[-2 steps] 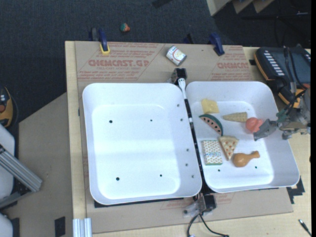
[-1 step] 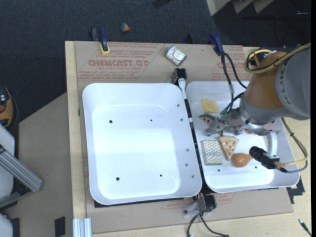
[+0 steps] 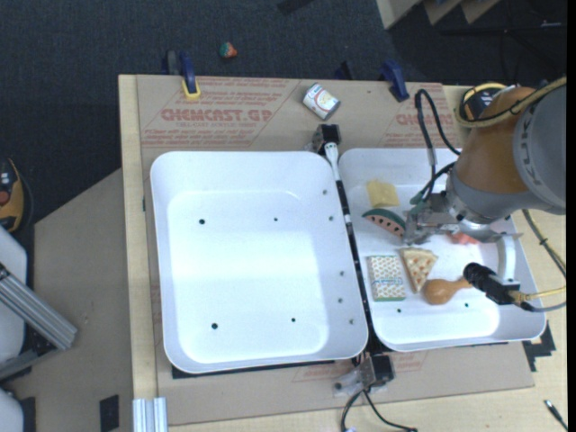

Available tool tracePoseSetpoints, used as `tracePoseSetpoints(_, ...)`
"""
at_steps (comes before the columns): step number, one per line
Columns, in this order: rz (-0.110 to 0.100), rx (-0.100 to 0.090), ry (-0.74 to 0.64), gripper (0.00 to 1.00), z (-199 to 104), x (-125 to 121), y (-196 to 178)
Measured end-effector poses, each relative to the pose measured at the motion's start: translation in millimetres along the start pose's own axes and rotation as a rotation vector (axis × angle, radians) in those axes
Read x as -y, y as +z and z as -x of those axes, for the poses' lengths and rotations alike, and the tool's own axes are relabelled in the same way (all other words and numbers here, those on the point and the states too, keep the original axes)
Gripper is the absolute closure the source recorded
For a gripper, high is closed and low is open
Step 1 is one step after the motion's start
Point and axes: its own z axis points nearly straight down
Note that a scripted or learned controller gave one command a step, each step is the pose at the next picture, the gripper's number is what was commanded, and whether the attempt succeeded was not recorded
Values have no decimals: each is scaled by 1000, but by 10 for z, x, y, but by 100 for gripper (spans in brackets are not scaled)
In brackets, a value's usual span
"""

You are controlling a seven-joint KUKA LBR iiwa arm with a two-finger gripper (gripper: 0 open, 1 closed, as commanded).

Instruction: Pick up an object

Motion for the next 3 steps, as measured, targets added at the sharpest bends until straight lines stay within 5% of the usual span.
tracePoseSetpoints(1, -1, 0, 0, 0, 0, 2, 6)
tracePoseSetpoints(2, 4, 0, -4, 0, -56, -793, 107)
tracePoseSetpoints(3, -8, -3, 1, 0, -188, -379, 109)
